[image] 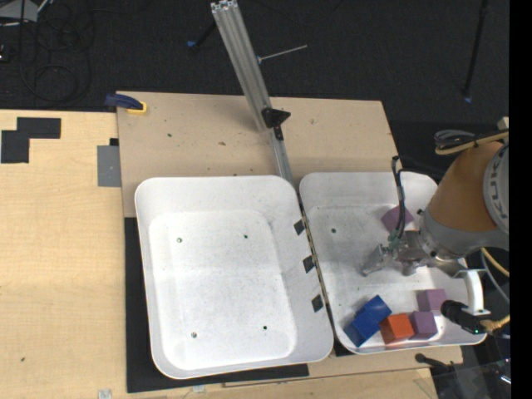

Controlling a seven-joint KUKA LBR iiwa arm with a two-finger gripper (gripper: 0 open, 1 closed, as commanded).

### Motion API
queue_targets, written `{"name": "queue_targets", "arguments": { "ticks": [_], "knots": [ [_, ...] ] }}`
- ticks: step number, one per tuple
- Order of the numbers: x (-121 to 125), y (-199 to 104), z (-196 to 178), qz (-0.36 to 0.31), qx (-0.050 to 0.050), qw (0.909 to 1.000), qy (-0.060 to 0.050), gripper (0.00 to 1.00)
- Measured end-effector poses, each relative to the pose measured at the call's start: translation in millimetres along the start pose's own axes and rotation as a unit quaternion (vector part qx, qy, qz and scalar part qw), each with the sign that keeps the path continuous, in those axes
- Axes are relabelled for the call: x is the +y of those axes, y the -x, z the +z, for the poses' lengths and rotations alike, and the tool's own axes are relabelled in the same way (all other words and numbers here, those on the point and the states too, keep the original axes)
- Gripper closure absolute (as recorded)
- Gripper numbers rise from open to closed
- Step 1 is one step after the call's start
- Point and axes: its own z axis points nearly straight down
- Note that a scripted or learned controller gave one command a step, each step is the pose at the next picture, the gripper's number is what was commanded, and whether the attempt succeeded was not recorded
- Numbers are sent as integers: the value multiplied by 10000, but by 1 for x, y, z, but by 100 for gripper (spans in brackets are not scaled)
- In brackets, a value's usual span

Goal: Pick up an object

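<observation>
**A:** Where's everything relative to the right bin [349, 194]?

**B:** Blue block [367, 320], orange block [398, 327] and two purple blocks [427, 314] sit in its near corner. Gripper [384, 260] is low over the middle, honestly can't tell if it's open. Another purple block [392, 218] is half hidden behind the arm [465, 202].

Single fixed camera above bench [249, 131], angled down, both white bins [220, 339] in frame.

Two white bins [218, 191] are present. Blocks: three purple blocks [425, 323], one blue block [367, 320], one orange block [398, 327].
</observation>
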Motion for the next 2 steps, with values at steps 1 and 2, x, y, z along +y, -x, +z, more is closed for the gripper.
{"name": "queue_targets", "arguments": {
  "ticks": [1,2],
  "knots": [
    [0,2,-13,40,-7,10000,19,100],
    [-8,9,-65,29,-19,10000,56,100]
  ]
}}
